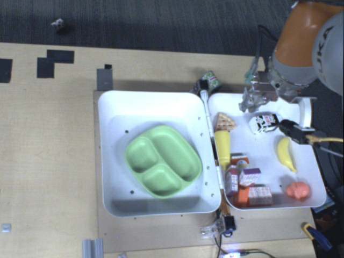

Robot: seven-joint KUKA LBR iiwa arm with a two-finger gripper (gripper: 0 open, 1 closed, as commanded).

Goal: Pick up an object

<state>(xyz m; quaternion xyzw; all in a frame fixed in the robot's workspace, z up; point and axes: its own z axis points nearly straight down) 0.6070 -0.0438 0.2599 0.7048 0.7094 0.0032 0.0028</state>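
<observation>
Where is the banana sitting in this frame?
The banana lies in the right bin, near its right wall, just below the black-and-white item and above the pink-orange ball.

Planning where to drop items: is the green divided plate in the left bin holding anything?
Empty. The green plate shows three bare compartments, lying flat in the left bin.

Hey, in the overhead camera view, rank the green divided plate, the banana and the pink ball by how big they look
1. green divided plate, by far largest
2. banana
3. pink ball, shorter than the banana though rounder
</observation>
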